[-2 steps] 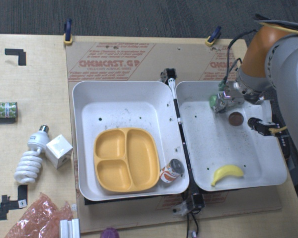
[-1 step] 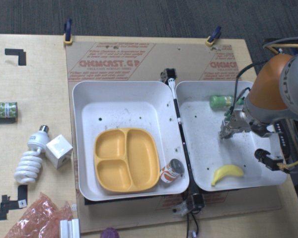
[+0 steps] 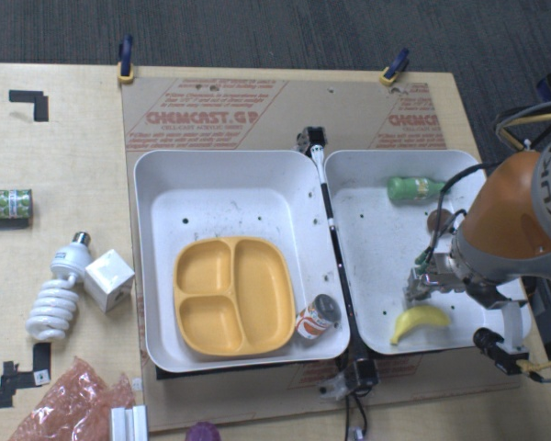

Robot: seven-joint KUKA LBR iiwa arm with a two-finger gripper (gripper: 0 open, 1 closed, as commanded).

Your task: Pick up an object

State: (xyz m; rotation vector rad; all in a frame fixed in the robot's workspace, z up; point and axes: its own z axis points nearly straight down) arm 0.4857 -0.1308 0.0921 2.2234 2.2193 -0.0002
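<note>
Tool: the grey metal tool [image 3: 426, 283] hangs low in the right white bin [image 3: 367, 246]; open or closed, I cannot tell.
Banana: the curved yellow banana [image 3: 419, 321] lies just under the tool.

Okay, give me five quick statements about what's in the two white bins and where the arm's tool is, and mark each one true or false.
1. The yellow divided tray lies in the left bin. True.
2. The banana lies in the left bin. False: it is in the right bin, near its front edge.
3. The green bottle lies near the back of the right bin. True.
4. The tool is over the left bin. False: it is in the right bin, just above the banana.
5. The small can sits inside the tray's compartments. False: it lies beside the tray, at the left bin's front right corner.
</note>
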